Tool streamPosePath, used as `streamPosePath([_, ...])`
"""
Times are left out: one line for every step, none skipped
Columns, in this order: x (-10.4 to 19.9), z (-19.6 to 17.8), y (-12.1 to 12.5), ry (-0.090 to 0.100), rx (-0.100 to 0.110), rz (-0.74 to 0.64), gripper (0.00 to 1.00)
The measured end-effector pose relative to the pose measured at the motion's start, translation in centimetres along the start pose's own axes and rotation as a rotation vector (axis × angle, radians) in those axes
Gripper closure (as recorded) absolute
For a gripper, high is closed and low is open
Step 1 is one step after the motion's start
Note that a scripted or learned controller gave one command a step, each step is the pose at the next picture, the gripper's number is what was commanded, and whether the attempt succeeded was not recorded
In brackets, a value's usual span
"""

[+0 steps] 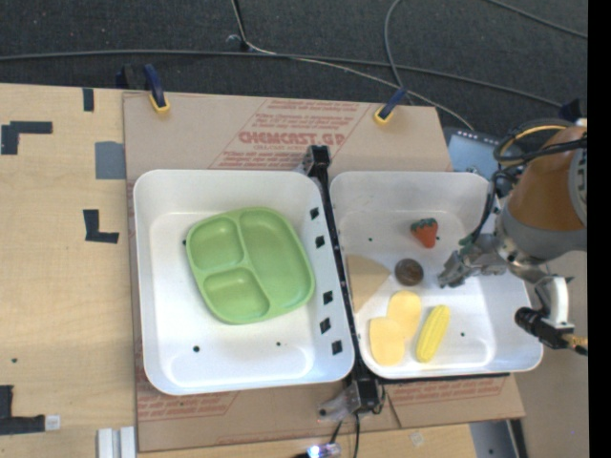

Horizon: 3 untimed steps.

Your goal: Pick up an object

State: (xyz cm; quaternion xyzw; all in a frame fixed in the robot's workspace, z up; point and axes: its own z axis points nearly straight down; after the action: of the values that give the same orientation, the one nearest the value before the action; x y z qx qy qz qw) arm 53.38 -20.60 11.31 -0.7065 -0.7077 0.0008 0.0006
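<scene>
Dark carpet runs across the top of the scene behind a pale wooden bench (57, 284), where a brown cardboard sheet (277, 132) lies under two shallow white bins set side by side. Over the right bin (382, 194), the gripper (456, 270) hangs near that bin's right wall, its dark fingers pointing left and down toward the bin floor; whether they are apart or together cannot be told from this angle, and nothing shows between them. Just to its left lies a small brown round object (410, 272), close but apart from it. Above that, a red strawberry toy (426, 231) with a green top sits well clear of the walls. Nearer the front wall, a yellow corn cob (432, 332) lies beside a pale yellow lumpy piece (394, 327), the two touching or nearly so. Open white floor remains along the back of this bin. The grey arm (544, 208) reaches in from the right, its orange band above the wrist, bent downward over the bin's right rim. The left bin (158, 346) holds a green divided plate (250, 264) at its middle, with bare floor all round. Red print on the cardboard reads roughly "CHEMCAST GP"; the smaller lines are illegible.
</scene>
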Motion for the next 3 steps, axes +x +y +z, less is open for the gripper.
streamPosePath([-1.1, -5.6, 0.0, -0.002, -0.007, 0.002, 1.00])
streamPosePath([-1.1, -9.3, 0.1, -0.002, -0.005, 0.001, 1.00])
streamPosePath([3.9, -8.7, -0.7, 0.001, 0.000, -0.003, 1.00])
